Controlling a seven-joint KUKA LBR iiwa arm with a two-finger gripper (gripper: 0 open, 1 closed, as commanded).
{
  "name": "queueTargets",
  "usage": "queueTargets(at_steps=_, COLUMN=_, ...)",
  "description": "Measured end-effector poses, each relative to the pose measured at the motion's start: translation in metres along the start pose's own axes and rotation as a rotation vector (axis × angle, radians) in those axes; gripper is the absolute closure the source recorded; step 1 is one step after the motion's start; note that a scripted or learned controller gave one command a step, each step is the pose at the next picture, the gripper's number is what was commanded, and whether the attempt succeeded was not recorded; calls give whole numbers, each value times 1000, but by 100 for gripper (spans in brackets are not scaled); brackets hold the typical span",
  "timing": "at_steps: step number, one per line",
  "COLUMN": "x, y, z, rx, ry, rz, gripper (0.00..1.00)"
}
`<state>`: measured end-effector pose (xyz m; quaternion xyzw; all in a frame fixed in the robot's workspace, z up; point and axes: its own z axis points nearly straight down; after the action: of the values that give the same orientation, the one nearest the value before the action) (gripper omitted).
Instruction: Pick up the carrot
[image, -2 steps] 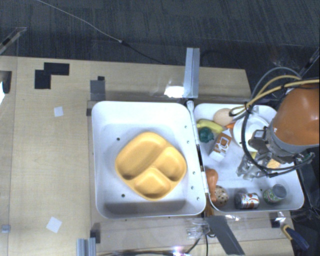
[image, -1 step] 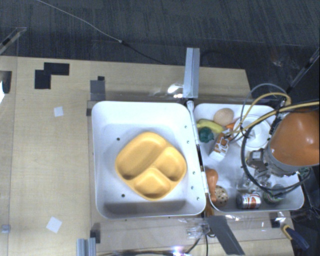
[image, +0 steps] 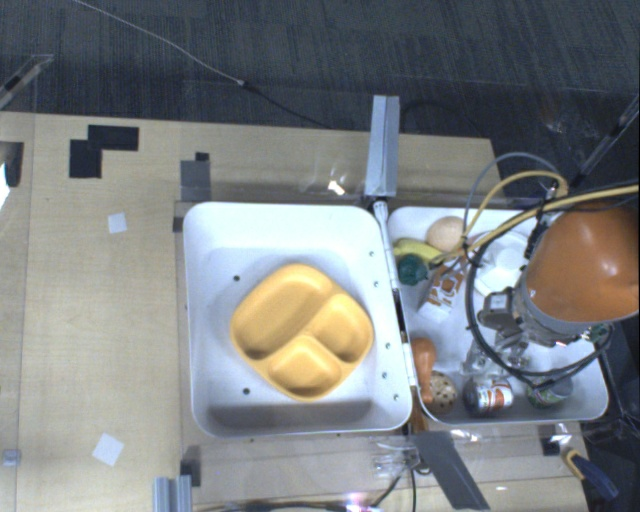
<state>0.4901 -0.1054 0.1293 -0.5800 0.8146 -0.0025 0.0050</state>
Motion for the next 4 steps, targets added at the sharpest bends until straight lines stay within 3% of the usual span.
queueTargets(at_steps=1, x=77, y=-26, z=22, rx=2, ry=2, rz=-163, gripper=100)
queueTargets(at_steps=2, x=91, y=-34, z=39, rx=7, ry=2, rz=-481, gripper=100)
queueTargets(at_steps=3, x=91, y=-33, z=41, rx=6, ry=1, rz=-479, gripper=0)
queueTargets(at_steps=4, x=92, y=-33, z=41, rx=6, ry=1, rz=-479, gripper=0)
